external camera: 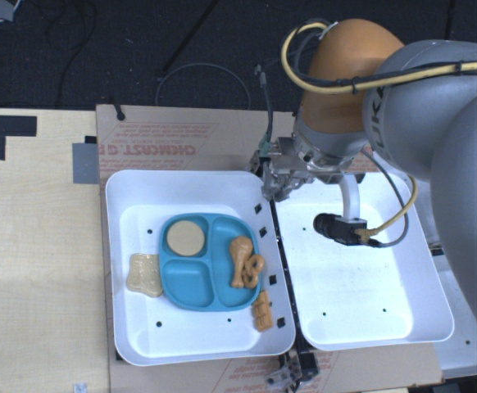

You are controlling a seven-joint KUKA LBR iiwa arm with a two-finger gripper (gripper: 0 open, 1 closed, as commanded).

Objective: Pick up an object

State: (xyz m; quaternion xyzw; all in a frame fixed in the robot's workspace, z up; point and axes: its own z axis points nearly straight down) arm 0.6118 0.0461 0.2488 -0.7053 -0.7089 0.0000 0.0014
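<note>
Currently nothing picked: tool point(281, 182) hangs at the left bin's point(132, 188) 1 o'clock corner, grip state unclear, while the blue tray point(191, 289) with its food pieces sits mid-bin, so the grasp remains.

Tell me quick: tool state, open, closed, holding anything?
Tool: cannot be told; it hangs over the seam between the two bins, with nothing seen in it.

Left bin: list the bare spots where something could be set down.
In the left bin, bare floor runs along the far wall above the blue tray and along the near wall below it. It is crowded at the tray's left by the pale toast piece and near the divider by the small brown piece.
</note>
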